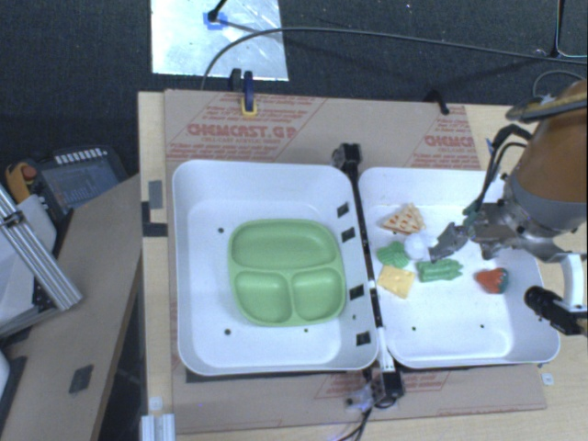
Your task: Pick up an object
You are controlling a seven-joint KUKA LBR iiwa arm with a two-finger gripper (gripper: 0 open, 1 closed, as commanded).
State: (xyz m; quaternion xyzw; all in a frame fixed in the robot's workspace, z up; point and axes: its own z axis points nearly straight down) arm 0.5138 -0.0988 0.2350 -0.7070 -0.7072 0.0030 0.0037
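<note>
Camera view: two white bins (276,177) on a cardboard-covered bench (303,122) (dark carpet (73,44) around), gripper (450,242) state unclear.

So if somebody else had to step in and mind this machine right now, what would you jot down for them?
Gripper: low in the right bin, just over the toys; nothing seen between its fingers; open or shut is unclear.
Things: waffle-like wedge, white ball, green leafy piece, yellow block, green toy and red piece, all in the right bin. A green divided tray sits in the left bin.
Done: nothing lifted.
Left: grasp and raise one object.
</note>
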